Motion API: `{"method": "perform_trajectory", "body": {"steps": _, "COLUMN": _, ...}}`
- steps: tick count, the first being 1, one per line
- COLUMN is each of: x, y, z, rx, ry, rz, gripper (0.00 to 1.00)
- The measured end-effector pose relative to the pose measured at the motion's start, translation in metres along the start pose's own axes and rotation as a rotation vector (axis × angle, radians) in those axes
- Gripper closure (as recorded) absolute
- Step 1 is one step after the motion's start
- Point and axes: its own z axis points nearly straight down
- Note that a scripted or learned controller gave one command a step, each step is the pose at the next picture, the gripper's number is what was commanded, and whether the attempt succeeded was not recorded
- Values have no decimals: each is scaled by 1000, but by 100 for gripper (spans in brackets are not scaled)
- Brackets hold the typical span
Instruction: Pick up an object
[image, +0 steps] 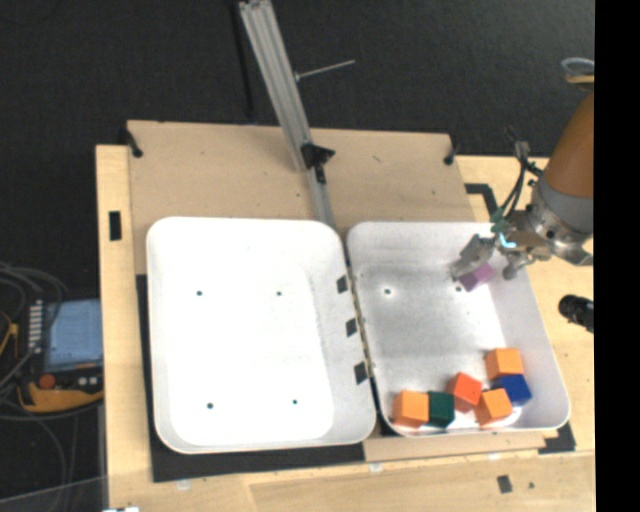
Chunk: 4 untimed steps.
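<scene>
I see the hand (484, 258) over the far right part of the right bin (420, 300), and a small purple block (479, 276) sits right at its fingertips, seemingly pinched between them, above the bin floor. The block is tilted, its longer side slanting toward the bin's far right corner. It looks pale violet, small and boxy, partly hidden by the grey fingers.

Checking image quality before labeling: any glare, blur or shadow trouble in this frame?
Camera view: even overhead light, mild washout on the left bin; soft overall, the blocks in the right bin readable by color; the gripper slightly smeared, a purple object beside it indistinct; dark, low-detail floor around the bench.
</scene>
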Motion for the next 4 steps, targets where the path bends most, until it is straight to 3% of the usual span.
{"method": "perform_trajectory", "body": {"steps": 1, "x": 0, "y": 1, "z": -3, "rx": -5, "ry": -1, "rz": -1, "gripper": 0}}
{"method": "perform_trajectory", "body": {"steps": 4, "x": 4, "y": 1, "z": 136, "rx": 0, "ry": -3, "rz": 6, "gripper": 0}}
